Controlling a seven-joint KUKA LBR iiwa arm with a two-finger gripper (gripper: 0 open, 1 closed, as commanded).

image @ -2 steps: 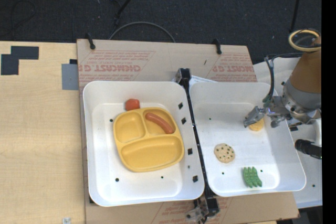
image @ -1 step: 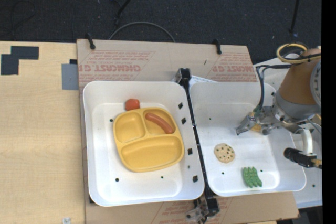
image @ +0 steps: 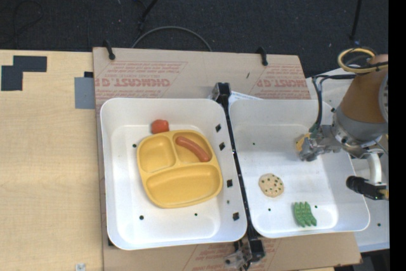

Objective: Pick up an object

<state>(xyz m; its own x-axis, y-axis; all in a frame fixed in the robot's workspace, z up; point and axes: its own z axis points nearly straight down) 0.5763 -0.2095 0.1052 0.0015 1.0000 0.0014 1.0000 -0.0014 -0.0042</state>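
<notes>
Over the right bin point(image: 355, 216) we find the gripper point(image: 309, 148) near its far right side, grip state impossible to tell, with the cookie point(image: 271, 185) and green piece point(image: 304, 214) lying apart below it; a sausage point(image: 193, 148) sits in the yellow tray point(image: 179, 190).
</notes>
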